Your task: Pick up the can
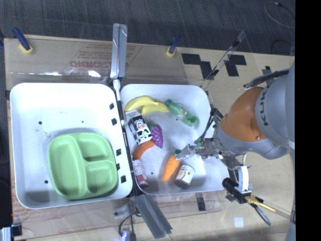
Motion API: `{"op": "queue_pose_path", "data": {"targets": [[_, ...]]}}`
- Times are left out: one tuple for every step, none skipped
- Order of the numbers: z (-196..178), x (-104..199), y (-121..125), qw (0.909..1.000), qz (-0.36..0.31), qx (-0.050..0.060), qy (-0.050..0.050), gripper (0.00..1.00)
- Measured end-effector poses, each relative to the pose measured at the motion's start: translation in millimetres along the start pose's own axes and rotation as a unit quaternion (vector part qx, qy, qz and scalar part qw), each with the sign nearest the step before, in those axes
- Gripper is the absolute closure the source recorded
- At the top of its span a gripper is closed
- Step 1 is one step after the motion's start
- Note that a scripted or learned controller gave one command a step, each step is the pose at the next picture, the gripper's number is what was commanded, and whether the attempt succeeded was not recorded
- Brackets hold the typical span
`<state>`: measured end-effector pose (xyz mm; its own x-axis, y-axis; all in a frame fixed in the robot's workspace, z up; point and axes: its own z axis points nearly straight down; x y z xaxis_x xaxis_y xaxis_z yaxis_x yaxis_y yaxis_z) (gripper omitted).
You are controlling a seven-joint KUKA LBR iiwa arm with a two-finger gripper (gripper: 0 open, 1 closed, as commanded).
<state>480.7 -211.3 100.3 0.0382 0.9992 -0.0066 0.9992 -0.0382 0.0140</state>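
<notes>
Can — on its side in the right bin, front edge, touching the carrot; unlifted. Gripper — just above it; how it is set we cannot tell. Grasp and lift remain, we judge.

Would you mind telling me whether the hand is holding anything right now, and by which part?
Cannot be told: the hand sits just above the can.
</notes>
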Motion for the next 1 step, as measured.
{"op": "queue_pose_path", "data": {"targets": [[-8.9, 6.4, -4.6, 0.9998, 0.016, 0.008, 0.003, 0.00]]}}
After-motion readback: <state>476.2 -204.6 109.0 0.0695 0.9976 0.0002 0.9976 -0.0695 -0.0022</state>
